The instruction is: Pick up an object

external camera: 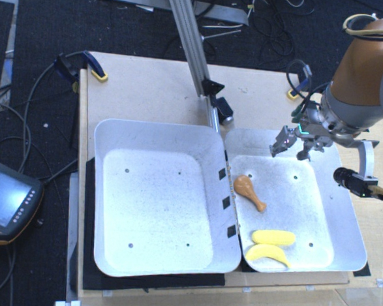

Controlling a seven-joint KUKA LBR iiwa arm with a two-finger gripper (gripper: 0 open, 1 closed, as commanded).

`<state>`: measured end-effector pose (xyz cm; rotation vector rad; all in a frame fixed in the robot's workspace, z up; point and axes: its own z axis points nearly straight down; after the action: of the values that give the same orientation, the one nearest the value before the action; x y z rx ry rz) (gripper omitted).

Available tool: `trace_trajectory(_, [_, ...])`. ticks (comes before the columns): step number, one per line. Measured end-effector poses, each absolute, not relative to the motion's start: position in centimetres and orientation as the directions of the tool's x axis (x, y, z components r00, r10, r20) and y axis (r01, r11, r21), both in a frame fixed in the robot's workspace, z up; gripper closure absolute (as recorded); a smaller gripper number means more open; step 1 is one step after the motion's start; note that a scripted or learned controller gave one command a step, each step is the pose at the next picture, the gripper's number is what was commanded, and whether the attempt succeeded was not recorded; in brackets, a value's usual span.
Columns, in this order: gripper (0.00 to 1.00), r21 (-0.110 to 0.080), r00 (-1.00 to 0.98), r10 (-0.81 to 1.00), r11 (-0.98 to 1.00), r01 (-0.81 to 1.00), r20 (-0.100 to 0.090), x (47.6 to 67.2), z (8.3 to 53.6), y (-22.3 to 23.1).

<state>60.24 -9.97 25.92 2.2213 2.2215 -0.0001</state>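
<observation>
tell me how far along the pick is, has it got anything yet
Nothing looks picked yet. The gripper hangs with open fingers above the far end of the right bin, nothing between them. The brown drumstick toy and the two yellow pieces lie on the bin floor. In hand: the arm is poised over the bin. Left: descend on one object, close on it, lift.

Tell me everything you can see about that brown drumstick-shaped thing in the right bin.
The drumstick looks like a toy chicken leg in smooth orange-brown plastic. It has a rounded, bulbous end toward the upper left and a thinner shank ending in a small knob toward the lower right. It lies flat and diagonal on the floor of the right bin, near the divider between the bins. Nothing else touches it; the gripper hangs apart from it, toward the bin's far edge.
</observation>
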Motion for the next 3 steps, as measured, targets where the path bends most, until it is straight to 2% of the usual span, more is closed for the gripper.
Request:
trace_trajectory(1, [0.00,0.000,0.000,1.000,0.000,1.000,0.000,60.2,25.9,-10.0])
trace_trajectory(3, [0.00,-0.005,0.000,1.000,0.000,1.000,0.000,60.5,13.5,-9.8])
